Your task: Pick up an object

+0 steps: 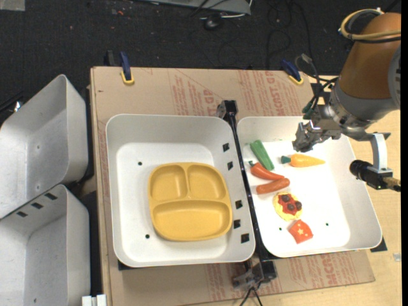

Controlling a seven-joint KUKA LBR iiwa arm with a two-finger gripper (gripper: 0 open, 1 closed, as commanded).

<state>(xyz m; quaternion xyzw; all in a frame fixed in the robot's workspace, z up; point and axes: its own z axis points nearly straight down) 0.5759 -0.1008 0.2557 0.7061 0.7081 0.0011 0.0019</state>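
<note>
A: Still nothing picked. Gripper [305, 138] hangs over the right bin [357, 234], fingers slightly parted as far as I can judge, nothing between them.

B: Nearest target?

A: Toy carrot [305, 161], just below the fingertips, lying flat. Green pepper [261, 153] sits to their left, two sausages [271, 185] further down-left, pizza slice [288, 204] and red piece [300, 231] beyond.

B: Clearance?

A: Open floor right of the carrot. Back wall is close behind the fingers; divider well left. Descent and grasp remain.

Orange toy carrot [306, 161], perhaps green-tipped, lies flat in the right bin [357, 190].
</note>
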